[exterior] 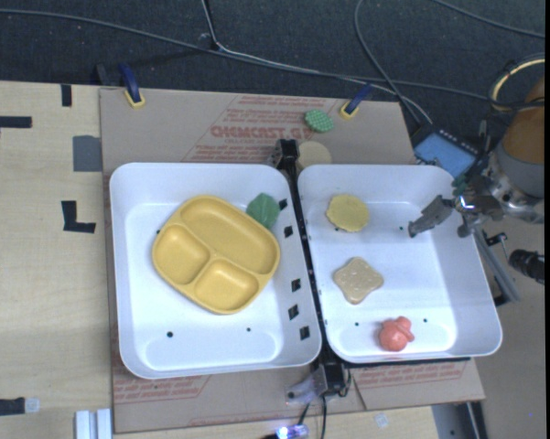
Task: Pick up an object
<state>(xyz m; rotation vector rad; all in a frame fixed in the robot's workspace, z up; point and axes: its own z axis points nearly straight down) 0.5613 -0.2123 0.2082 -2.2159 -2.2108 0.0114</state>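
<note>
Yellow disc [348, 213] lies left of hand [447, 218].

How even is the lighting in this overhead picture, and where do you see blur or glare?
Camera view: soft, even light; faint shadow under the yellow three-compartment plastic plate; mild sheen on the white right-hand bin rim; the grey two-finger gripper looks slightly blurred; overall image soft.

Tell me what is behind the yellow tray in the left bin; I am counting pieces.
A green piece shows past the upper right edge of the yellow tray in the left bin. The tray covers its lower part, so its full shape cannot be seen.
</note>
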